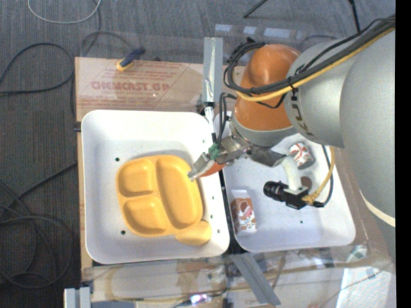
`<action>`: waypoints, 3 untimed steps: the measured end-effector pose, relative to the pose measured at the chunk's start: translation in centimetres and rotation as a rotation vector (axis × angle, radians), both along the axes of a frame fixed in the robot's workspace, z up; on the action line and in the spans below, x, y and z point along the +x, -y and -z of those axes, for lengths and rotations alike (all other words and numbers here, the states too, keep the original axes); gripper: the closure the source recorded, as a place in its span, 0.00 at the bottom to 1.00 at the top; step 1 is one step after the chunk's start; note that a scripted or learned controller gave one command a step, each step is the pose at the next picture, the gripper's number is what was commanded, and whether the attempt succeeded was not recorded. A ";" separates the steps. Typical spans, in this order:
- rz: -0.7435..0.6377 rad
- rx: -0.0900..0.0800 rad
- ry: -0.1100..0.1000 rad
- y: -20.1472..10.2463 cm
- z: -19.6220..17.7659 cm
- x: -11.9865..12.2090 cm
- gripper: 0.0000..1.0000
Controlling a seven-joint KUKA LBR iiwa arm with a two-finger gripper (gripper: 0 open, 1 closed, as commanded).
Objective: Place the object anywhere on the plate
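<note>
A yellow divided plate [157, 197] lies in the left bin [99, 146]. My gripper [198, 168] hangs over the plate's far right corner, pointing down and to the left. It is shut on a small orange and green object [223, 158], which sits high between the fingers, above the wall between the two bins. The grey fingertips [194, 171] come together to a narrow point just over the plate's rim.
A yellow lump [194, 233] rests against the plate's near right corner. The right bin [334, 230] holds a brown packet [243, 214], a small red and white can [300, 154] and a small brown thing [307, 182]. A cardboard sheet [138, 85] lies behind the left bin.
</note>
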State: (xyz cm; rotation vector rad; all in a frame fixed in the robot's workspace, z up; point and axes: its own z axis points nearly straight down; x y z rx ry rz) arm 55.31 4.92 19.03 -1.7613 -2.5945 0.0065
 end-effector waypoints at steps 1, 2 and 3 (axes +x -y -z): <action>0.002 0.000 -0.003 0.1 -0.8 0.0 1.00; 0.001 0.000 -0.003 0.1 -0.8 0.0 0.00; 0.003 -0.001 -0.006 0.2 -1.6 0.0 1.00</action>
